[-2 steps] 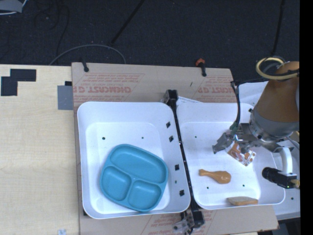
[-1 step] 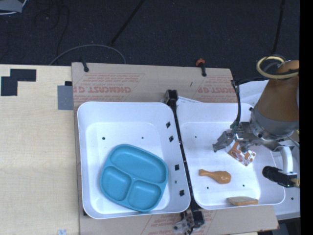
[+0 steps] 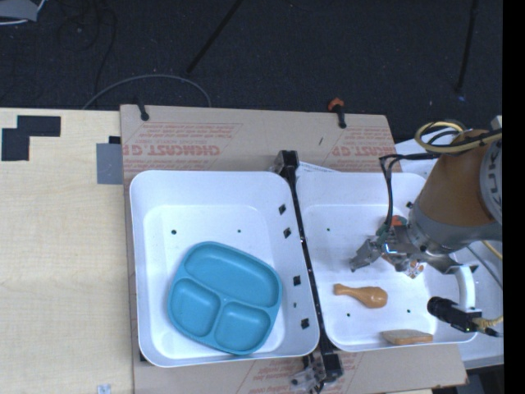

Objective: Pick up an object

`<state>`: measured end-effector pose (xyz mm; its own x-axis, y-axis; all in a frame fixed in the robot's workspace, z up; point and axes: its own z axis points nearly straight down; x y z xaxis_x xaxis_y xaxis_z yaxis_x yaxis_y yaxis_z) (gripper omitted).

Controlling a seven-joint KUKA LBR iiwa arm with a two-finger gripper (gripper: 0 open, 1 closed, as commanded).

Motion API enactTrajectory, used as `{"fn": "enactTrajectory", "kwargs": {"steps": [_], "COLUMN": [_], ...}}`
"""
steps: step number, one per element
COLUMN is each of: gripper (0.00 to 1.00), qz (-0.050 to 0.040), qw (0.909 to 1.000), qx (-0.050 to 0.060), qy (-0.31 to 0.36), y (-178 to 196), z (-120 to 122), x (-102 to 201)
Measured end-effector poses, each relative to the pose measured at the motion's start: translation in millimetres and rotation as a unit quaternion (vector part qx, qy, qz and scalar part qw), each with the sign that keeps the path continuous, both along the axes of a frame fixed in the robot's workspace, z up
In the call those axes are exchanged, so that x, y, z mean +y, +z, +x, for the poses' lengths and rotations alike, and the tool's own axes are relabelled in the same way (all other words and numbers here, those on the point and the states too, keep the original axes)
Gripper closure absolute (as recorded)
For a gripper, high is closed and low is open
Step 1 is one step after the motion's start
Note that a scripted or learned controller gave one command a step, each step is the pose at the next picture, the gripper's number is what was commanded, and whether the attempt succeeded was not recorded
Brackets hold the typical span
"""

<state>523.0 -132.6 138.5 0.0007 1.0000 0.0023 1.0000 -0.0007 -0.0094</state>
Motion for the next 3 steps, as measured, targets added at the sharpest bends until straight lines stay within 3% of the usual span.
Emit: {"fn": "enactTrajectory", "kwargs": {"steps": [1,2,3], "gripper": [0.0,1.0,1.0], "qz": [-0.0006,-0.0004,-0.0012], "qw": [1.0,1.0,1.0], "qx": [-0.003,-0.003,-0.006], "qy": [0.0,-0.003,-0.001], "y": [-52.1,-39.9,18.0], "z": [-0.3,-0.1,-7.9], "x": [0.7,-0.8,-0.4]}}
